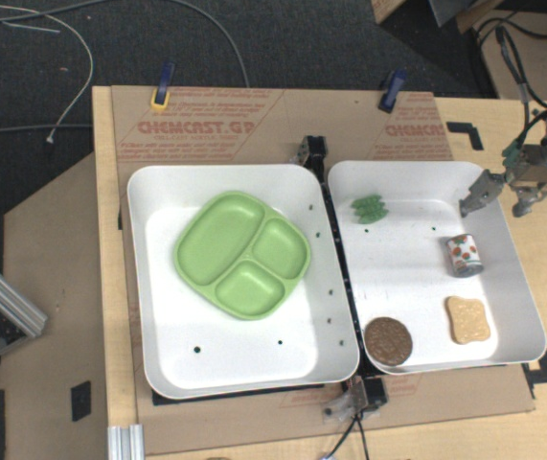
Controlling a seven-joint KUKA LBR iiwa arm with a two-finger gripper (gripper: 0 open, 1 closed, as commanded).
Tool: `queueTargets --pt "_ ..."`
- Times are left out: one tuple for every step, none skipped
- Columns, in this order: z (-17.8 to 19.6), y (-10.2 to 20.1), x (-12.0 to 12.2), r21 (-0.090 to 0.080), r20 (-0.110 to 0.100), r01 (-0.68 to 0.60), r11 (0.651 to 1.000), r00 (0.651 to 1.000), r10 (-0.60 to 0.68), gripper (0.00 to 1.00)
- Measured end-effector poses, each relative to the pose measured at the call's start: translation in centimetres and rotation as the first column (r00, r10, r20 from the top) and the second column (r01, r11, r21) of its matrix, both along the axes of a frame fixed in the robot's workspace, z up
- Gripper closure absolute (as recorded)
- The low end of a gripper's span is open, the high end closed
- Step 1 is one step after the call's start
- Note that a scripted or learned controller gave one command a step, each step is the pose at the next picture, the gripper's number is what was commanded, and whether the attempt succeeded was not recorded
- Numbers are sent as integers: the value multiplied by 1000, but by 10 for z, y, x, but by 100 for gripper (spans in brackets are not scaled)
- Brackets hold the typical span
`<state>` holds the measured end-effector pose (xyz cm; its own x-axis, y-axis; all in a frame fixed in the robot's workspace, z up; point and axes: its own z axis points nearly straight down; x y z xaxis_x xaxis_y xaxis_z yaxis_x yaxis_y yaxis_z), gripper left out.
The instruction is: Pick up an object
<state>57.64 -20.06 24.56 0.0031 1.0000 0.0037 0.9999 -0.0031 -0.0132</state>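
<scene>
The end effector (503,195) hangs over the far right edge of the right shallow white bin (402,185) with its fingers spread apart and holding nothing, while the small red-and-white printed can (463,254) lies just below it, beside a tan toast-shaped piece (467,319), a round brown patty (388,340) and a small green leafy clump (370,208).

Small can (463,255) tipped in right bin (417,185)
</scene>
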Motion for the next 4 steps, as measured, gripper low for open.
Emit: queueTargets --pt "7 1 3 -3 13 -3 1000 1000 4 0" --pt "-36 3 -2 -2 8 -3 1000 1000 3 0" --pt "-98 -1 1 -1 6 -3 1000 1000 3 0" --pt "-149 -10 -4 -1 7 -2 1000 1000 2 0"
